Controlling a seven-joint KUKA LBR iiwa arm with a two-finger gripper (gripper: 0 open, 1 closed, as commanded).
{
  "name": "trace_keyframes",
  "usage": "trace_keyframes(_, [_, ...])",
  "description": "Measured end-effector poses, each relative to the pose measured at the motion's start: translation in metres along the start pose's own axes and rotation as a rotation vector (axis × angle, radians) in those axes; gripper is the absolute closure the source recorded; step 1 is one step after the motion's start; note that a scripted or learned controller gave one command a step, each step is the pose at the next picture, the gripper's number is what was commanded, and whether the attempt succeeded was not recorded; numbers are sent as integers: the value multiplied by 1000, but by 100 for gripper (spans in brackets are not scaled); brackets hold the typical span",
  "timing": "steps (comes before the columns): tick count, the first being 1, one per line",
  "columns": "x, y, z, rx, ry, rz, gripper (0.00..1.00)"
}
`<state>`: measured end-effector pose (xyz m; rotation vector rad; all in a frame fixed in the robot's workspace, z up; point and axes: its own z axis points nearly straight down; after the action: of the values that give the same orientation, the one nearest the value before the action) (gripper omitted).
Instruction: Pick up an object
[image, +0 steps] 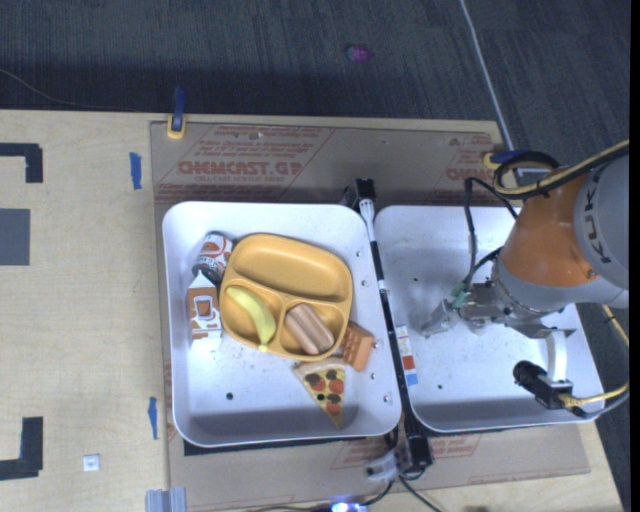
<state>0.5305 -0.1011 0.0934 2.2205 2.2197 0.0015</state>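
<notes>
The left bin (200, 400) holds the objects. A yellow divided plate (290, 265) lies in it with a banana (252, 314) and a hot dog (309, 329) in its compartments. A can (211, 257) and an orange-and-white carton (203, 311) lie along the plate's left side. A pizza slice (326, 387) and an orange cracker (358, 347) sit at its lower right. My gripper (438, 320) hangs low in the right bin (470, 405), near its middle and pointing left, apart from all of these things. Nothing shows in it.
A black divider with a cable (385, 300) runs between the two bins. The arm's orange band (540, 245) and grey wrist cover the right bin's right half. Both bins rest on a brown cardboard sheet (300, 155) on the wooden bench.
</notes>
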Motion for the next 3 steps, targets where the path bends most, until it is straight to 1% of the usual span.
trace_keyframes(1, [-9, -44, 3, -18, -5, -1, 0])
trace_keyframes(2, [-15, -43, -8, -26, -17, 4, 100])
trace_keyframes(3, [80, -43, -92, 1, 1, -2, 100])
